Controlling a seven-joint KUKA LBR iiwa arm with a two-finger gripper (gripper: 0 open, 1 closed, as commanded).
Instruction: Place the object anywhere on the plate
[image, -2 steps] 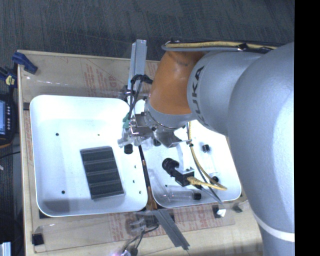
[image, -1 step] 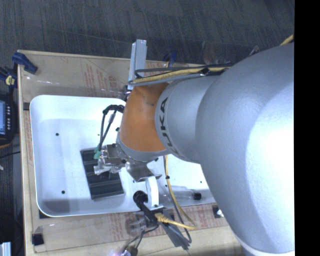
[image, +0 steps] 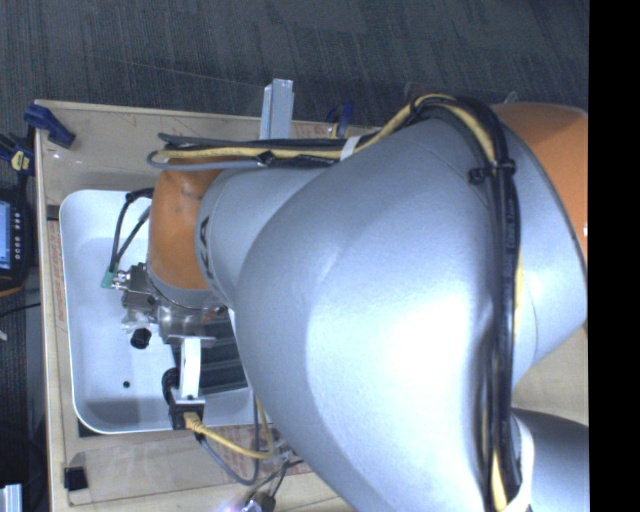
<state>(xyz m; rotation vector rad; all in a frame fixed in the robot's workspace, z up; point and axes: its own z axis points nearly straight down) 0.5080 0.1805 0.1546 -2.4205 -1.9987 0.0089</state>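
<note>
A: What did the cam show at that moment?

B: Mostly the arm. Its grey body came in from the right and covered approx. the whole right half and the middle of the bench. The orange band was above the wrist, over the left white bin.

A: And the gripper?

B: The gripper hung low inside the left bin, near its middle, just below the orange band. It was seen from behind, w/ metal parts and a black knob on its side. Open or closed, I could not tell, and also not if it had hold of sth.

A: Where was the object? The plate?

B: I could not tell. The arm hid most of both bins. On the bare floor of the left bin there was a small dark spot, too small to say what it was.

A: Other things?

B: A yellow cable ran along the far side of the bench and up on the arm, next to a black cable. A blue clamp sat on the far-left corner of the wooden bench. A dark device w/ a screen stood at the left edge, outside the bench.
</note>
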